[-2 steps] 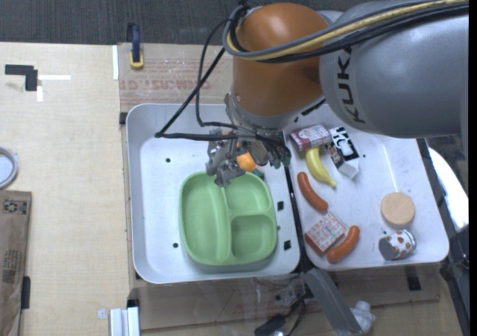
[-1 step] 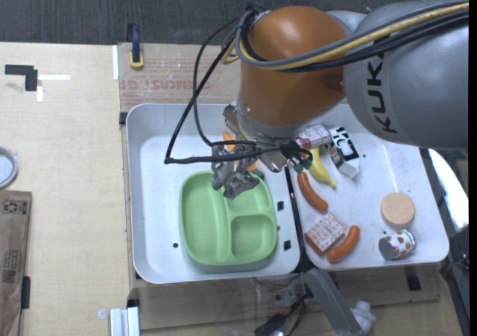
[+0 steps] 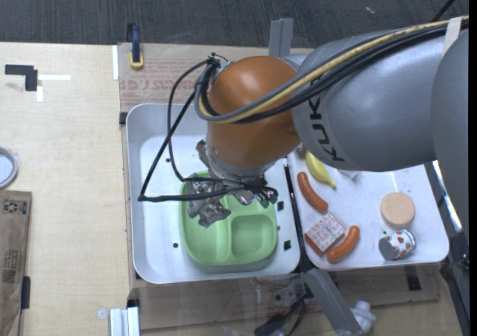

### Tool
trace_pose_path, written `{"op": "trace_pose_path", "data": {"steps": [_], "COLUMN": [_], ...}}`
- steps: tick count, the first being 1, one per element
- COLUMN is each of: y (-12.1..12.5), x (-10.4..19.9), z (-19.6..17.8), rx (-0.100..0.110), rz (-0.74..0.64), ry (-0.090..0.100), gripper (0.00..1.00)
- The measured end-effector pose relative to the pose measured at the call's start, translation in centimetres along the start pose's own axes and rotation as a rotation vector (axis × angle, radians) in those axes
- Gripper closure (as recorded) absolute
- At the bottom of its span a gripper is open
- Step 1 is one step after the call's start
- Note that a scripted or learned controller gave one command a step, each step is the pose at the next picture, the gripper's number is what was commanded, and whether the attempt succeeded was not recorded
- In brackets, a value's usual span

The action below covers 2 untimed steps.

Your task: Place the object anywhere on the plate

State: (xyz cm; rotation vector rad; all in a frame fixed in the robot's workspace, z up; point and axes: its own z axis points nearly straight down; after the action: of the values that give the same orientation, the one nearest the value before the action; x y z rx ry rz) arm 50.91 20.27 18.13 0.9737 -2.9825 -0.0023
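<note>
A: Where's the hand (image 3: 211, 206)?
B: Low over the green divided plastic plate (image 3: 250, 241), left compartment. Open or closed, I cannot tell.
A: The objects?
B: To its right: round tan disc (image 3: 397, 208), two orange sausages (image 3: 312, 191), yellow banana (image 3: 320, 170).

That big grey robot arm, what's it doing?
The grey and orange arm is reaching over the left white bin, its gripper just above a green divided plastic plate. Toy food waits in the right white bin: a yellow banana, two orange sausages and a tan round biscuit.
</note>
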Motion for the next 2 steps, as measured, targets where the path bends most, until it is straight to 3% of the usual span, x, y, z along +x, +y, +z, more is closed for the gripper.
{"op": "trace_pose_path", "data": {"steps": [1, 2], "y": [-2.3, 0.6], "x": [3.7, 0.9], "z": [-2.9, -4.2], "rx": [0.001, 0.001], "rz": [0.215, 0.334], "ry": [-0.001, -0.001], "gripper": [1.00, 1.00]}}
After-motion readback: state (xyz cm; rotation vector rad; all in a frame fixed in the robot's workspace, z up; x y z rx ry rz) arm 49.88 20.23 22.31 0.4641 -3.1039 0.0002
